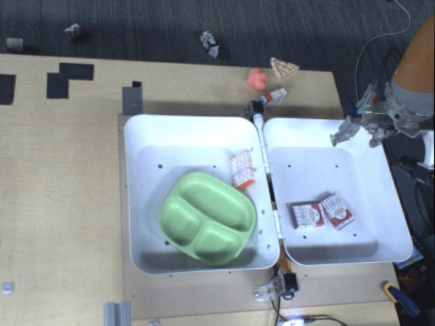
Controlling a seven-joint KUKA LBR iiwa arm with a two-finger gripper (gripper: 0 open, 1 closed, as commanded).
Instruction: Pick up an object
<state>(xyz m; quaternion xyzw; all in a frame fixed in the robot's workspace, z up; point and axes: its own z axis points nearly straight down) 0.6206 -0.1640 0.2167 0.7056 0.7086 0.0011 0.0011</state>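
Your gripper (359,133) sits at the right edge of the frame, over the upper right corner of the right bin (367,253), its two fingers spread apart with nothing between them. Nearest you, the left bin (139,182) carries one green sectioned tray (207,216) and one small packet (242,168) by the divider. The right bin holds two red-and-white packets (321,213) lying touching side by side, below and left of the gripper. Farther up, the pale wooden desk (61,195) carries one pink ball (257,79) and one wedge-shaped piece (284,67). Beyond lies dark carpet (163,5) with small scattered bits.
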